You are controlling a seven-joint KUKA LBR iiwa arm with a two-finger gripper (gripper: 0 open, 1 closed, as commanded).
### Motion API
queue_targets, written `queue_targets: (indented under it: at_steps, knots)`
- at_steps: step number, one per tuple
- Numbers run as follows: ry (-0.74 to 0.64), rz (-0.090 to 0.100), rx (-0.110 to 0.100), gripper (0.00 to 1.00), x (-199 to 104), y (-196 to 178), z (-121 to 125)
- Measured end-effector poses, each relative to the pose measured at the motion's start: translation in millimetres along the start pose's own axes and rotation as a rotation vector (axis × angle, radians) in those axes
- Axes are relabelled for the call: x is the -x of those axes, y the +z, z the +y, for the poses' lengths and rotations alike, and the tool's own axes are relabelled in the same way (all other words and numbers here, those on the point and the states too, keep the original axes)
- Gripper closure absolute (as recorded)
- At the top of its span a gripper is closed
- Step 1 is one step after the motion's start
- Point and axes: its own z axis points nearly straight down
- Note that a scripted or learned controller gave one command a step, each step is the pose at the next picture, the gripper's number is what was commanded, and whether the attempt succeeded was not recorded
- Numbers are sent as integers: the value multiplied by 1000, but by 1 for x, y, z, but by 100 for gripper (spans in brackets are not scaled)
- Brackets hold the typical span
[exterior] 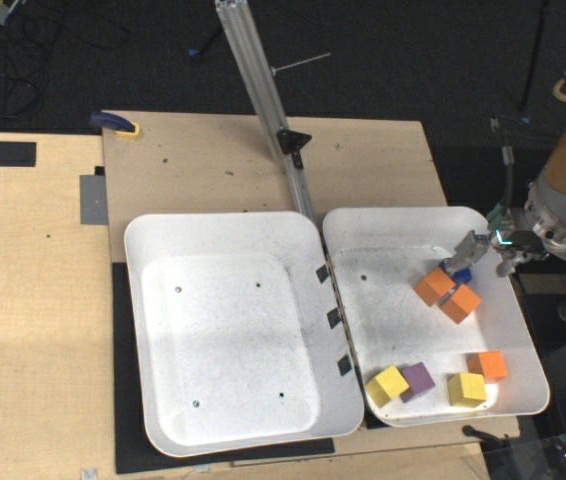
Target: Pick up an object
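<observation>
My gripper (487, 254) hangs over the far right part of the right bin (403, 230), open, with nothing between its fingers. Its left finger (464, 249) reaches down towards a small blue block (461, 277). Just below that lie two orange blocks (434, 287) (460, 303) touching each other. Along the bin's near edge sit a yellow block (387, 384) against a purple block (417, 379), and further right another yellow block (466, 389) beside an orange one (488, 366).
The left bin (225, 328) stands beside the right one, joined by black clips (332, 317). A slanted aluminium rail (261, 88) rises behind the bins. The wooden bench (33, 268) stretches to the left.
</observation>
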Motion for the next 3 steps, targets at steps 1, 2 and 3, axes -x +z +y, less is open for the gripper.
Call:
queue_targets:
  at_steps: [1, 2, 3]
  knots:
    - [0, -1, 5, 0, 0, -2, 1]
    - [1, 0, -1, 0, 2, 59, 7]
    - [2, -10, 13, 0, 6, 115, 13]
